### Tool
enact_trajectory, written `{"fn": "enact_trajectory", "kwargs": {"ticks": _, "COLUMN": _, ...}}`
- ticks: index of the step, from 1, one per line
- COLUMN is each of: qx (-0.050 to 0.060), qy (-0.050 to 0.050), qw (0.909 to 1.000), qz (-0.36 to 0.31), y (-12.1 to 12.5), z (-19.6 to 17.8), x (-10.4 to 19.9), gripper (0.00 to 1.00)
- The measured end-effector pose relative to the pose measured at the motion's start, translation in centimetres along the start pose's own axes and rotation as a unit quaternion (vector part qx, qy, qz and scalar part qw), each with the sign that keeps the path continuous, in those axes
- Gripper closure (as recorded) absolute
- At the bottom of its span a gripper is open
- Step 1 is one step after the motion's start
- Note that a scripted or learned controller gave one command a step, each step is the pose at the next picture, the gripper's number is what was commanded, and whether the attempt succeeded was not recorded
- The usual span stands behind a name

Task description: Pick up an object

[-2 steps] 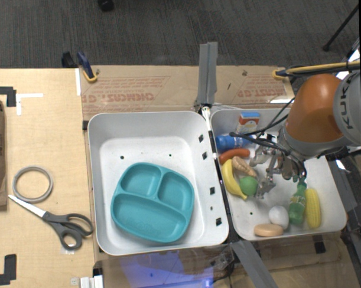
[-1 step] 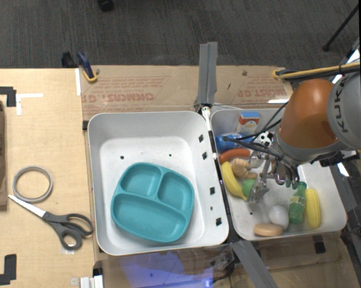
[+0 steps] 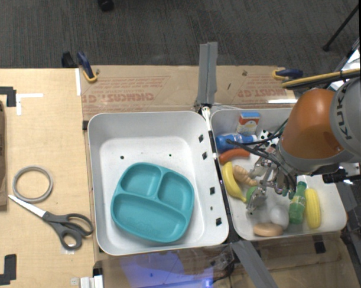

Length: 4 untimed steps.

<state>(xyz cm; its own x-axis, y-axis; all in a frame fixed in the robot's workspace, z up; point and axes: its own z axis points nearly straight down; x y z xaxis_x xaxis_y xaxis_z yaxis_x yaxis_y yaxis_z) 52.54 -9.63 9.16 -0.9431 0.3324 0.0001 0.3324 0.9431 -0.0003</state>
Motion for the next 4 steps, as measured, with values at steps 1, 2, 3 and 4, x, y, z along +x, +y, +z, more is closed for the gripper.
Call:
{"fn": "enact_trajectory", "kwargs": {"ticks": 1, "qx": 0.000, "qy": -0.001, "qw": 0.9947, "qz": 0.103, "y": 0.0, "z": 0.0, "x": -0.1, "gripper": 0.00}}
{"fn": "enact_trajectory", "kwargs": {"ticks": 2, "qx": 0.000, "qy": -0.002, "qw": 0.9948, "qz": 0.102, "y": -0.1, "z": -1.0, "x": -0.2, "gripper": 1.00}}
{"fn": "enact_trajectory", "kwargs": {"ticks": 3, "qx": 0.000, "qy": 0.000, "qw": 0.9575, "qz": 0.288, "y": 1.3, "z": 0.0, "x": -2.5, "gripper": 1.00}}
{"fn": "enact_trajectory", "kwargs": {"ticks": 4, "qx": 0.001, "qy": -0.001, "qw": 0.9574, "qz": 0.289, "y": 1.2, "z": 0.0, "x": -2.5, "gripper": 0.00}}
